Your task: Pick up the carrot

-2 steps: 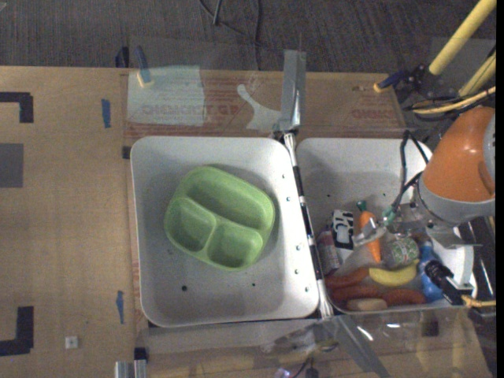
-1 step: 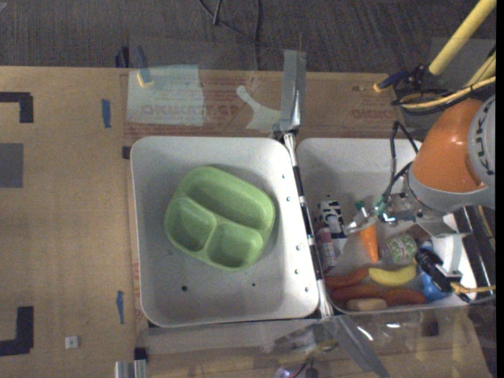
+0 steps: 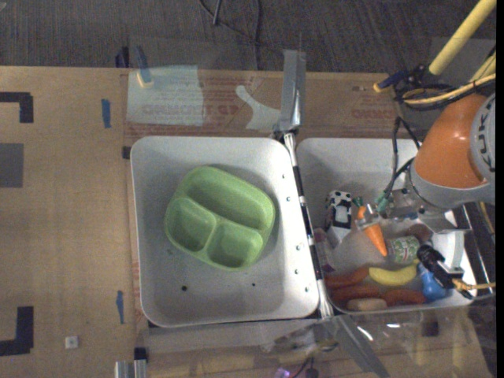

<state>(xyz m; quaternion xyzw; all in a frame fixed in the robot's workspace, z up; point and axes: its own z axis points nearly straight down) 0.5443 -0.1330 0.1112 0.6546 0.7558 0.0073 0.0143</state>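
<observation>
The carrot is a short orange cone lying in the right bin, its tip pointing toward the front. My gripper hangs over that bin just behind the carrot's thick end, very close to it or touching it. The grey wrist and the arm's orange band cover what lies behind it. I cannot make out whether the carrot sits inside the gripper.
Around the carrot lie a black-and-white cow toy, a green-labelled can, a banana, a blue piece and several red food pieces. A green divided plate rests in the left bin.
</observation>
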